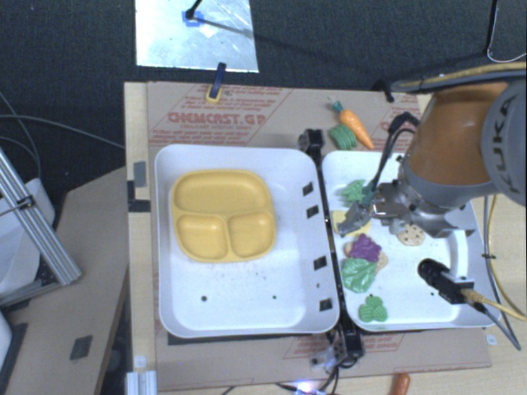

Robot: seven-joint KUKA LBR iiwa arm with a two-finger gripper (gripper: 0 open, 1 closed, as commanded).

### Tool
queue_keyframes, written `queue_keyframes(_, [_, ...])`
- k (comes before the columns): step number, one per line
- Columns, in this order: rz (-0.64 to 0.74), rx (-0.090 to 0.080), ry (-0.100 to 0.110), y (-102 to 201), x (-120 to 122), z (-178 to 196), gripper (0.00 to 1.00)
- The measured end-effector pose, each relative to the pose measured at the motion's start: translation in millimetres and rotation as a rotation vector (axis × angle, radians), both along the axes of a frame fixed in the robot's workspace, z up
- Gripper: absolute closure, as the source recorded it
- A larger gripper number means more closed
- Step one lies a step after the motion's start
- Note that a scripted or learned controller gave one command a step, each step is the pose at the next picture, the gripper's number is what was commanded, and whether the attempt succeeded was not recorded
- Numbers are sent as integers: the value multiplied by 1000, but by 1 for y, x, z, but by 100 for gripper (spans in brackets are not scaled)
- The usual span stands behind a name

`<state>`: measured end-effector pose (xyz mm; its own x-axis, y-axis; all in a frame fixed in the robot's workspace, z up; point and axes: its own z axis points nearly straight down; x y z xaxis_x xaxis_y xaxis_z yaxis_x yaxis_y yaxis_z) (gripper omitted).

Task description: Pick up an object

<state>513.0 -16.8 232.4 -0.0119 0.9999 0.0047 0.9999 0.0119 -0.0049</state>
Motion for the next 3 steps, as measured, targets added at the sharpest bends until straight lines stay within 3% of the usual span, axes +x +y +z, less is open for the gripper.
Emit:
queue_keyframes(1, [1, -1, -15, 59, -26, 85, 0])
queue_keyframes(2, [-11, -6, 6, 57, -7, -47, 0])
queue_keyframes(3, [-11, -4, -7, 57, -4, -29, 100])
